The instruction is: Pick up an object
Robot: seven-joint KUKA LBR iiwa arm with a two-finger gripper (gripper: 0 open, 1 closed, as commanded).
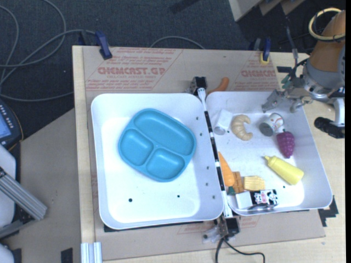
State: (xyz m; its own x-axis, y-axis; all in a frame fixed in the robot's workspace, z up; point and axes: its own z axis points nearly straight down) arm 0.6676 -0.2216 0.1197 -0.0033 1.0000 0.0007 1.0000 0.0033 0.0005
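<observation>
We find the arm's hand (285, 96) at the two o'clock corner of the right white bin (312, 188), near its rim; whether it is released or clenched, we cannot tell. Nothing shows between its parts. The nearest object, a small grey and white cylinder with red marks (271, 124), lies just toward seven o'clock of the hand. A purple plastic grape bunch (286, 143) sits just beside it, long axis running twelve to six. A yellow plastic squeeze bottle (284, 169) lies flat, nozzle pointing toward ten o'clock. A tan plastic croissant (241, 127) rests toward nine o'clock of the cylinder. The left white bin (109, 196) carries a blue sectioned plastic plate (157, 144). Both bins stand on a pale wooden counter (85, 163) over dark carpet (44, 70) with cables.
</observation>
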